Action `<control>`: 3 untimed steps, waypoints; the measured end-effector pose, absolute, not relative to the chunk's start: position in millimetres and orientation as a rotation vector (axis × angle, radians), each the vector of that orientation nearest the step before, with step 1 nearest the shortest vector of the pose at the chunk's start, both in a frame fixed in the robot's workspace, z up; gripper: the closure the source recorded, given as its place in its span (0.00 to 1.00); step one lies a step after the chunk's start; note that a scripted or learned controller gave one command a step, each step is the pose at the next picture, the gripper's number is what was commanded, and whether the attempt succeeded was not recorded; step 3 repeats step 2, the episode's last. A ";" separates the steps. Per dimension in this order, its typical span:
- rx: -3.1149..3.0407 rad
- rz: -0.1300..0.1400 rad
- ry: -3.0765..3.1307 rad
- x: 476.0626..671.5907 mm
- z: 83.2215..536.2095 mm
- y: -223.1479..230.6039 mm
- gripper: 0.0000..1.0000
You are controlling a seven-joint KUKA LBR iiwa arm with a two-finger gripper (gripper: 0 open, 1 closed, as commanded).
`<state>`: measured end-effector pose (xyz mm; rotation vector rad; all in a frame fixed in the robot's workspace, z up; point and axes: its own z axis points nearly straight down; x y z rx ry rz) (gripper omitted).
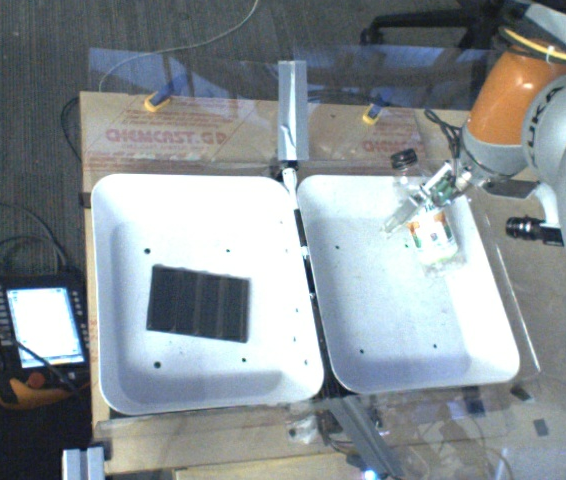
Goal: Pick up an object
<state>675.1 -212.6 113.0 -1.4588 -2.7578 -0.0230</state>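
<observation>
A small clear bottle with an orange and white label (431, 238) lies in the upper right part of the right bin (413, 338). My gripper (425, 200) hangs over that bin's upper right corner, just above and touching or nearly touching the bottle's top end. The grey arm with its orange band (508, 98) comes in from the upper right. In the left bin (133, 358) a flat black ribbed rectangular pad (199, 303) lies on the floor, slightly left of the middle.
A small black round cap (403, 157) sits on the bench just beyond the right bin's far rim. A vertical metal post (292, 113) stands behind the seam between the bins. A handheld screen unit (38, 328) lies left of the bench.
</observation>
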 end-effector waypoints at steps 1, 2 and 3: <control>-1.426 -0.022 -2.776 675.2 113.1 -213.0 0.00; -1.421 -0.023 -2.779 675.3 113.0 -212.9 0.00; -1.421 -0.023 -2.779 675.3 113.0 -212.9 0.00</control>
